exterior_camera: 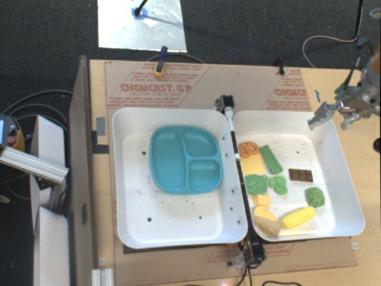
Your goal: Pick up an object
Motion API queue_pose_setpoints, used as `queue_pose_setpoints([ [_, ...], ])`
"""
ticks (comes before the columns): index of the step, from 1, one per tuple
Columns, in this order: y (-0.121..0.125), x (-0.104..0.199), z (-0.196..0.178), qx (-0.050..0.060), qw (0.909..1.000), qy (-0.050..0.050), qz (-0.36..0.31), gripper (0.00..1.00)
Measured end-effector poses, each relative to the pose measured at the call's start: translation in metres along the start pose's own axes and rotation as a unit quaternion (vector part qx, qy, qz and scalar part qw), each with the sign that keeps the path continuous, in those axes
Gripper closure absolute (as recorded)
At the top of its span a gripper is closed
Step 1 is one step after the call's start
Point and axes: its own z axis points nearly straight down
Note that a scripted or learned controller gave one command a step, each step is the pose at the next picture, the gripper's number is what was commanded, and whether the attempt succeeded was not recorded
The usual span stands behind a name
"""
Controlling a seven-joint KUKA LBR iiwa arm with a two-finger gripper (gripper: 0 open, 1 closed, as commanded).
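Note:
The right bin (pixel 333 159) holds several toy foods: a pretzel (pixel 248 150), a green stick (pixel 271 159), a yellow slice (pixel 255 167), a chocolate bar (pixel 300 174), green leaves (pixel 257 185), a broccoli floret (pixel 315 196), a banana (pixel 297 217) and a tan wedge (pixel 266 225). My gripper (pixel 333 117) hovers over that bin's far right corner, well above and behind the food. It is open, with nothing between its fingers.
A teal divided plate (pixel 186 159) lies in the left bin (pixel 134 207). A black-and-white divider strip (pixel 237 165) runs between the bins. Cables hang at the right, behind the arm. A metal sheet (pixel 143 16) lies on the floor beyond the bench.

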Motion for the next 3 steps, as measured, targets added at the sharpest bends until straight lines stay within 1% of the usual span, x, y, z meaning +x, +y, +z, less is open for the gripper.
queue_pose_setpoints([
  [1, -0.019, 0.053, 0.126, 0.006, 1.0, 0.003, -0.002, 0.0],
  [2, -0.007, 0.088, 0.199, 0.002, 1.0, 0.001, -0.002, 0.0],
  [3, 0.05, 0.071, 0.193, -0.001, 1.0, -0.001, -0.002, 0.0],
])
